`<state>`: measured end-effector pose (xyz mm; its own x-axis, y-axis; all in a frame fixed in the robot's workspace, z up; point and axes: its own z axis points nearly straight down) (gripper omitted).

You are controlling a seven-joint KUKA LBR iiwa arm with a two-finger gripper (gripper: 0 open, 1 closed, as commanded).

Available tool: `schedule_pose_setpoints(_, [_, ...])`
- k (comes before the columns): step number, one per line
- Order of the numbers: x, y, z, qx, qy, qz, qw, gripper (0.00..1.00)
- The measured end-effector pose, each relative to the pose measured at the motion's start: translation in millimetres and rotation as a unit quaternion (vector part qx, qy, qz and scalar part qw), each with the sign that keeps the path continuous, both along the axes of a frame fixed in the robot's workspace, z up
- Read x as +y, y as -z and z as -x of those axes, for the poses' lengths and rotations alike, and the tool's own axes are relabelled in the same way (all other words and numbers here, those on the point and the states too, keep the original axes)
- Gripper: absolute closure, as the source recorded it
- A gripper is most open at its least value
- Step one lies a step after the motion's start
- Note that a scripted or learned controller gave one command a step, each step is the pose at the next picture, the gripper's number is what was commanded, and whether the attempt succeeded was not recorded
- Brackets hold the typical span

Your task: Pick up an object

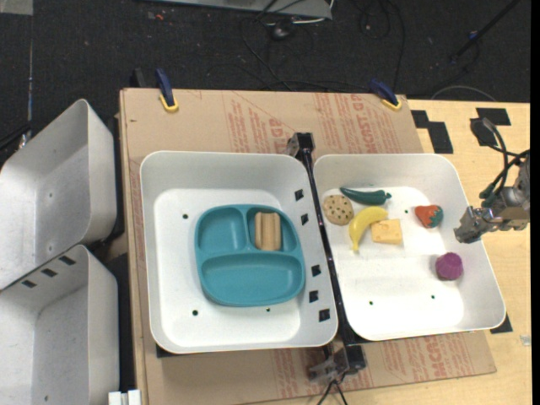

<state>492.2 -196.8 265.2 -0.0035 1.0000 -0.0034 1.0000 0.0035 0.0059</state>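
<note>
The hand (474,226) hovers at the right bin's (481,294) rim; its opening cannot be told.

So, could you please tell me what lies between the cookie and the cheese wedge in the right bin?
The banana lies between the cookie and the cheese wedge, as the camera view shows.

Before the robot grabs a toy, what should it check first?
1. Toys to pick in the right bin: ok, banana, purple ball and more.
2. Purple ball apart from the others: ok.
3. Hand near the toys: ok, at the bin's right rim.
4. Hand over a toy: not ok.
5. Hand open: cannot tell.
</note>
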Motion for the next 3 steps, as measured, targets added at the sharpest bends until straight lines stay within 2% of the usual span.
schedule_pose_setpoints(1, [52.4, 0.3, 2.6, 0.003, -0.002, -0.0022, 1.0000, 1.00])
schedule_pose_setpoints(2, [101.6, -4.2, -7.2, 0.002, -0.002, -0.0017, 1.0000, 1.00])
schedule_pose_setpoints(3, [159.1, 11.8, -13.3, 0.004, -0.002, -0.0020, 1.0000, 1.00])
